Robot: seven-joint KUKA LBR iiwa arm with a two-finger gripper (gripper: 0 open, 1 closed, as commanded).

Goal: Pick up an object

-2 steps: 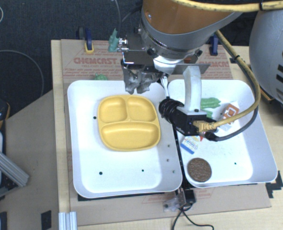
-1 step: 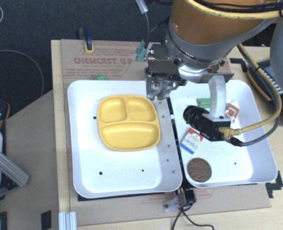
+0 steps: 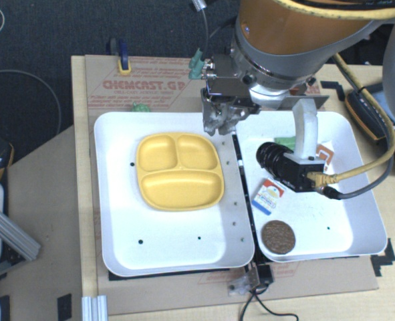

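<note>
**Gripper at back rim, all items lying in the bins**

- Gripper (image 3: 218, 127) sits over the back edge of the left bin (image 3: 117, 199), just beside the seam where the two bins meet. Grip state: can't tell, the wrist blocks the view from this angle.
- Yellow plate (image 3: 180, 171), three compartments, lies flat in the left bin, towards the back. Its back right corner is near the gripper tip; can't tell if they touch.
- Right bin (image 3: 347, 229) contents:
  - small packet (image 3: 267, 196), white with blue and red print, near the left wall and tilted
  - brown round disc (image 3: 278, 237), flat, front left, just in front of the packet and apart from it
  - green item (image 3: 285, 141), at the back, partly hidden by the robot, can't identify it
  - orange and white item (image 3: 325, 154), also partly hidden, right of the green one
- Both bins rest on a brown printed board (image 3: 150, 80) on the desk (image 3: 50, 199). A blue and yellow clamp (image 3: 122, 55) grips the board's back left edge
</note>
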